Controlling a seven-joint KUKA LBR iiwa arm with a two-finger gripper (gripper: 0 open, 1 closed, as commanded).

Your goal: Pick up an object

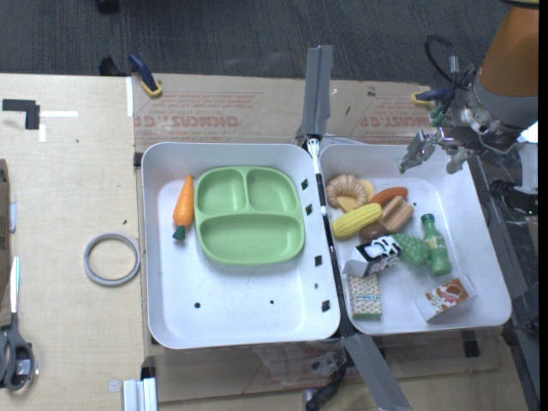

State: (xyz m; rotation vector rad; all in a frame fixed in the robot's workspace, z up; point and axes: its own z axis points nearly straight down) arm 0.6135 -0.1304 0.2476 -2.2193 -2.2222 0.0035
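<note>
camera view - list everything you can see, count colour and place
bins: 2, white, side by side on the bench
tray: 1, green, left bin
carrot: 1, orange, left of tray
croissant: 1, tan, right bin
corn: 1, yellow, right bin
hot dog: 1, red-brown, right bin
bottle: 1, green, right bin
cartons: 3, mixed, right bin front
tape ring: 1, grey, bench left
gripper: 1, grey, above right bin's back edge

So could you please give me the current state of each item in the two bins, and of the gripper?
gripper: raised over the right bin's far edge, holding nothing
green tray: flat in the left bin, compartments bare
carrot: lying beside the tray's left edge
corn: lying on its side
green bottle: lying down
croissant: resting against the corn
juice carton: lying flat
</note>
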